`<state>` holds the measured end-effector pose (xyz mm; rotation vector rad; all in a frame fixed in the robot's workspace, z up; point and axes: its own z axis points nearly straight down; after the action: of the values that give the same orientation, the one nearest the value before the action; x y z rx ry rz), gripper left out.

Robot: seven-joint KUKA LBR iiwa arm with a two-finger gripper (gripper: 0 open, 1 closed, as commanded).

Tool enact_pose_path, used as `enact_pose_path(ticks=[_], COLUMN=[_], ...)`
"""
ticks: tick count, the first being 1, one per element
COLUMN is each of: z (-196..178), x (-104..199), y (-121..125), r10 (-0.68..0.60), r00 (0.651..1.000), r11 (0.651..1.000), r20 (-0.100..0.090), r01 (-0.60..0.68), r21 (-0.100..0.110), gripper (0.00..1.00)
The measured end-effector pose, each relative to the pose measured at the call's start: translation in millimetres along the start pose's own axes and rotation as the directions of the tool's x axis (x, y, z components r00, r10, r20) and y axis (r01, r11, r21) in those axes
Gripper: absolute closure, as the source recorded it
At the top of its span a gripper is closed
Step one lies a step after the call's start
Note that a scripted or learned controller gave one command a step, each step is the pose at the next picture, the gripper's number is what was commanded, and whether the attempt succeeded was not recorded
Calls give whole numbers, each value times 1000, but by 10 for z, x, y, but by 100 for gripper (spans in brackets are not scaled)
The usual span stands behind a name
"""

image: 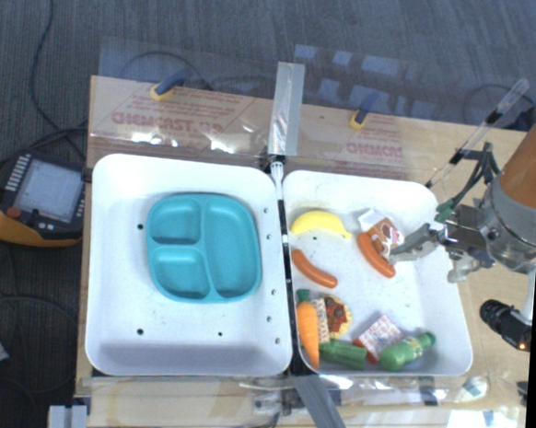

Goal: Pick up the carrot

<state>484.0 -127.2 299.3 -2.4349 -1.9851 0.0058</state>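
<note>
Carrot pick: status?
Gripper over right bin's right side, holding nothing. Carrot untouched at the bin's front-left edge. Pizza slice and green vegetable crowd it.

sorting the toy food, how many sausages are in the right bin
2: one sausage mid-bin, below the banana; the other sausage further right, beside a packet. None seem hidden.
</note>
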Motion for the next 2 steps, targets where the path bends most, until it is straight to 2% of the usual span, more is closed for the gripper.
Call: enact_pose_path(ticks=[2], z=[0], x=[1], y=[0], r10=[0], r00=[1000], r11=[1000], r20=[0], r01=[0], r21=[0], gripper=[0])
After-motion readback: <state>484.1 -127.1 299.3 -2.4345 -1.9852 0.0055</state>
